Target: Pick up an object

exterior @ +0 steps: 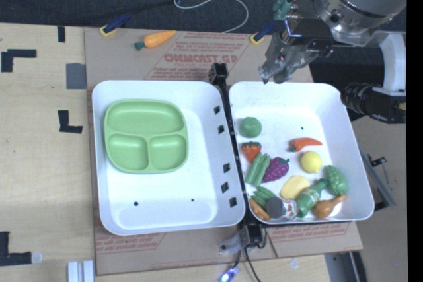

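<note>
Here the claw, whose state I cannot tell, hovers above the right bin; crowded toys could foil a pinch.

A jumble of small plastic toy foods lies in the right-hand white bin, mostly crowded toward its near edge. A round green ball-like piece sits apart at the left, with a red strawberry, green pod and purple grape bunch below it. A red chilli pepper, a yellow lemon and a green broccoli piece lie to the right.
</note>
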Robot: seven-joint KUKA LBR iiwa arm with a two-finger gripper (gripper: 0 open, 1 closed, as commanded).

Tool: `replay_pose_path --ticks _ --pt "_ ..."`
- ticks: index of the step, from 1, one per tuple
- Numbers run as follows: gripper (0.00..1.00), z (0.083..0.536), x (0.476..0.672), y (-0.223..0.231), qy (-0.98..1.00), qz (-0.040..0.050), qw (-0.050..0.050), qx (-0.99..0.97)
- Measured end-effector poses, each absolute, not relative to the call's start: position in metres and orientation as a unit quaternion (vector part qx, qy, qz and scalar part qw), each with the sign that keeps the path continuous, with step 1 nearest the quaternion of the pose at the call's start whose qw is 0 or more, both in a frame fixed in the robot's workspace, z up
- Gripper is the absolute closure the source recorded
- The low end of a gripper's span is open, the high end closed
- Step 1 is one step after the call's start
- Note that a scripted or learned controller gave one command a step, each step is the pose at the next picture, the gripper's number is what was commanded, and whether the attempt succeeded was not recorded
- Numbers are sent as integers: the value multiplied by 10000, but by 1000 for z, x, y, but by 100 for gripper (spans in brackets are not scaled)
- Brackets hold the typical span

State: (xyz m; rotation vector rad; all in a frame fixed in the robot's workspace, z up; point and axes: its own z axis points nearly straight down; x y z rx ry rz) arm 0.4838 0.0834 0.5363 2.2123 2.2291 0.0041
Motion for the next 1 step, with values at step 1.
replay_pose_path --ticks 1 --pt "100 479 483 107 7085 -30 -18 7057"
